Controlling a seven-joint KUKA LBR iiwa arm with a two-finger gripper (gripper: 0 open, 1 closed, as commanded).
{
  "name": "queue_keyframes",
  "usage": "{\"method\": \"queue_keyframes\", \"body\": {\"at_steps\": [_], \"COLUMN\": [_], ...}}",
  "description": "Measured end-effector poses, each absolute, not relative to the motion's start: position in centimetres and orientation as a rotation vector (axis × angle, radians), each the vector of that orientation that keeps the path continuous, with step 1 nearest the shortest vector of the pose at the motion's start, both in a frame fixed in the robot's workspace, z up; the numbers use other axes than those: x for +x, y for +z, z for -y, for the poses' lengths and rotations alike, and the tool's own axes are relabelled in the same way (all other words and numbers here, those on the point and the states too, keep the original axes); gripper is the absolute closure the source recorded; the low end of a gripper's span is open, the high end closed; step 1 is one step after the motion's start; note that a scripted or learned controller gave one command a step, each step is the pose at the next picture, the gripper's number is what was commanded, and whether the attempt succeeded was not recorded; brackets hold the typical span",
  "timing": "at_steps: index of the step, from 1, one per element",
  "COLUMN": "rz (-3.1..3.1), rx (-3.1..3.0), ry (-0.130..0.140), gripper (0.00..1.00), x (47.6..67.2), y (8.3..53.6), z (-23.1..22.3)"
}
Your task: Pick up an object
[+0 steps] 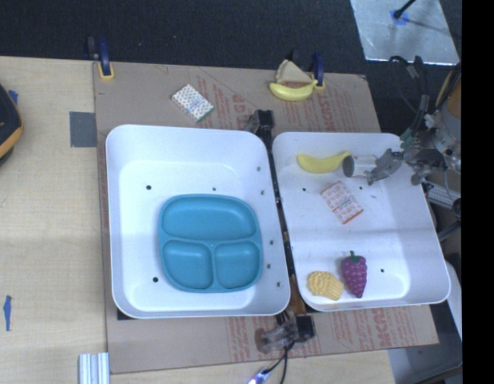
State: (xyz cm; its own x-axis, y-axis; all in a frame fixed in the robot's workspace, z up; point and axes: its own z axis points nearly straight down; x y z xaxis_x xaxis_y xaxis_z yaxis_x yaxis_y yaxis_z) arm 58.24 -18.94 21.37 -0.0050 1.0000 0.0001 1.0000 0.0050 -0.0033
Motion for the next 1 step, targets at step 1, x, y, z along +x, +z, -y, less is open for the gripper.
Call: {"method": "queue_keyframes", "body": {"at_steps": [1], "rz": [2.225], "rx": [-2.212], "ry": [0.006], "gripper": [0.0], "x": [58.44], "y": [11.36], "z": [14.55]}}
